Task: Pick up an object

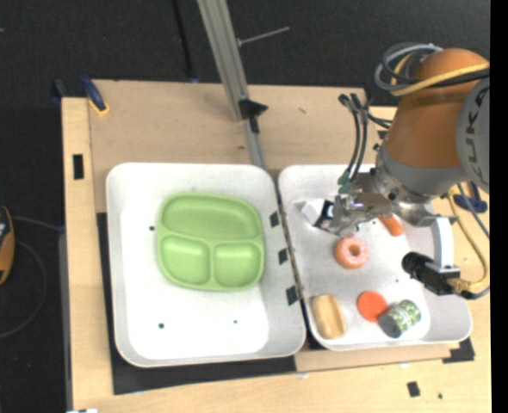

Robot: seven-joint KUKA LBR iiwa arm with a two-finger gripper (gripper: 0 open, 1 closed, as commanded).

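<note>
Camera view: slanted look down on a bench with two shallow white bins side by side.
Landmark: pink-frosted doughnut (352,253), lying flat near the middle of the right bin (323,269).
Arm: grey and orange arm (426,136) reaching in from the right, above and to the right of the doughnut.
Gripper: gripper (344,209) hanging low just above the doughnut in the picture, apart from it; whether it is open or closed cannot be told, and nothing can be seen held in it.
Nearest things: small pale thing (312,212), too blurred to name, up and to the left of the doughnut, right beside the gripper; orange piece (392,224) up and to the right of the doughnut.
Other things: tan bun (327,314) below and left of the doughnut; red-orange disc (372,305) below it; green can (401,317) below and right, touching the disc.
Left bin: left bin (194,325) well left of the doughnut, holding a green divided plate (211,241).
Likely target: my guess is the pale thing or the doughnut.
Risk: gripper may close between the two and catch neither.
Risk: doughnut lies flat and wide, so it may be pushed aside rather than lifted.
Risk: pale thing sits near the bin wall, which may block a clean approach.
</note>
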